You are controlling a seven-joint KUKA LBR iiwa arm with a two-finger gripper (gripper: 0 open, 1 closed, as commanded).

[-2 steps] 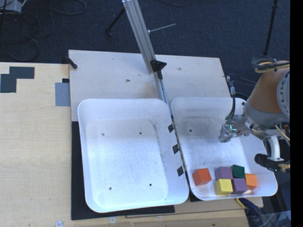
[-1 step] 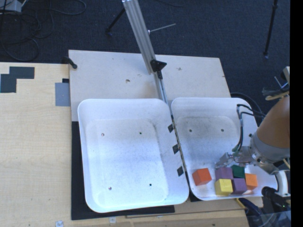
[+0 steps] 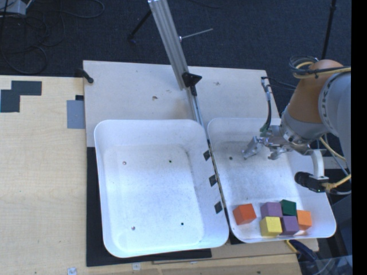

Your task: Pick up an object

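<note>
You are looking down on two white bins set side by side on the bench. The left bin shows only dark specks on its floor. The right bin holds the blocks, all gathered at its near end.

The arm comes in from the right, grey with its orange band above the wrist, and hangs over the far half of the right bin. Its gripper points leftward, low over bare bin floor. You see nothing between its fingers; whether they are spread or closed you cannot tell from this angle (they are small and blurred against the white).

The blocks lie well apart from the gripper. An orange cube sits a little to the left of the others. To its right is a tight cluster: a purple cube, a green cube behind it, a yellow cube at the front, a second purple cube beside the yellow one, and a second orange cube at the right end, near the bin wall.

A slanted metal rail rises from the board behind the bins.
</note>
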